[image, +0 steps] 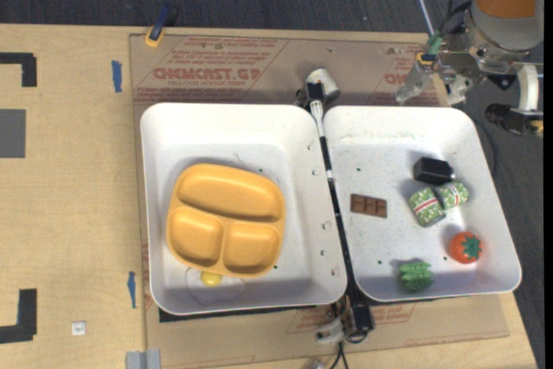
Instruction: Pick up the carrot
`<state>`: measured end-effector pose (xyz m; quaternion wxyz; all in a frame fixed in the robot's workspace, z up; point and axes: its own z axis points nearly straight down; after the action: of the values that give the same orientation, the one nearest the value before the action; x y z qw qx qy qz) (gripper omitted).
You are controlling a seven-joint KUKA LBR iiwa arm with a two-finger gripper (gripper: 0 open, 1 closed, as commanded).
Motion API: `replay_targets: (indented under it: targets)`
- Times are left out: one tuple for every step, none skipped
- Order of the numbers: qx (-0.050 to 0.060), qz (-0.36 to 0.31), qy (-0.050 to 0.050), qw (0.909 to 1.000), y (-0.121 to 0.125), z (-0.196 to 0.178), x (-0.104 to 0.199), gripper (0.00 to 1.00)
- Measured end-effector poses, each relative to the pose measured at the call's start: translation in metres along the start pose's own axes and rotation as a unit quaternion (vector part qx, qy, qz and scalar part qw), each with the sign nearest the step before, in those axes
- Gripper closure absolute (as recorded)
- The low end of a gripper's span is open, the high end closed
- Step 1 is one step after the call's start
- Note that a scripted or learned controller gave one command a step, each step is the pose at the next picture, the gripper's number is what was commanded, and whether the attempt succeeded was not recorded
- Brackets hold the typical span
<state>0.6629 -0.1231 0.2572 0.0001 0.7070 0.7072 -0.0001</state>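
Observation:
An orange-red, rounded toy vegetable with a green top (464,247) lies near the front right corner of the right bin (393,134); it is the closest match to a carrot here. My gripper (435,87) hangs over the back edge of the right bin, far behind that item. Its fingers stand apart, open, with nothing between them.
The right bin also holds a black block (432,169), two green-and-white packets (427,206), a brown chocolate bar (368,206) and a green broccoli piece (416,274). In the left bin (164,143) sit a yellow divided plate (226,218) and a small yellow piece (210,277).

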Motion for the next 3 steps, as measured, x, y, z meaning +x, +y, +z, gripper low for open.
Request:
replay_targets:
  targets:
    - [0.001,0.104,0.0,0.9946,-0.068,0.138,0.017,0.0]
    - [0.0,0.105,0.0,0.9945,-0.067,0.128,0.017,1.0]
    - [0.0,0.251,0.0,0.968,-0.11,0.057,0.08,1.0]
